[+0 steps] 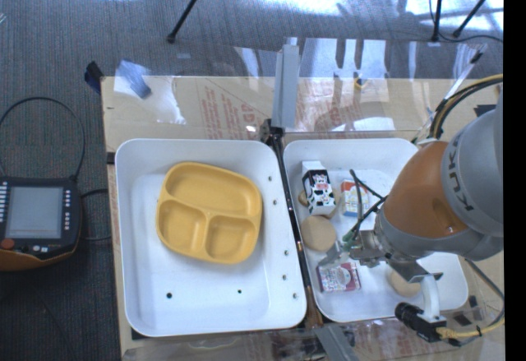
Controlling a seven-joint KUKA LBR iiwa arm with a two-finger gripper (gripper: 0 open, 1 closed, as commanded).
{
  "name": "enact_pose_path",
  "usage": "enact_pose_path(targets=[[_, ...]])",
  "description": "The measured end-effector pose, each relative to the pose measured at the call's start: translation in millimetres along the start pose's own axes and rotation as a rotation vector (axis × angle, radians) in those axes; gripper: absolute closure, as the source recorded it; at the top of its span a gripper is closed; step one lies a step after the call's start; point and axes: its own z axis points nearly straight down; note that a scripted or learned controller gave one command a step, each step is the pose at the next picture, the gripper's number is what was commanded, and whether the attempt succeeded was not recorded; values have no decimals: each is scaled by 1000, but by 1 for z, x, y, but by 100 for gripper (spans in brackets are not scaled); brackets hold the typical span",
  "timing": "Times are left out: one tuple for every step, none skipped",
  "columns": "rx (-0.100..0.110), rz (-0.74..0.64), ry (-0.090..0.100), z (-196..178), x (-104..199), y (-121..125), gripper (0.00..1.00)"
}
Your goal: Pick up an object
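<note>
"KU" lettering on arm (pixel 460 187), hand (pixel 355 251) state unclear, cow-print carton (pixel 320 189) nearby

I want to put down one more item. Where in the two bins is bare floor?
Left bin: bare strips beside and below the yellow tray. Right bin: crowded with the cow carton, round bun, red packet and arm.
</note>
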Motion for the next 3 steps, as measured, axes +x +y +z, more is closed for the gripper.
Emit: enact_pose_path(targets=[[-1, 4, -3, -10, -3, 1, 100], [1, 5, -3, -9, -3, 0, 0], [20, -3, 4, 3, 3, 13, 0]])
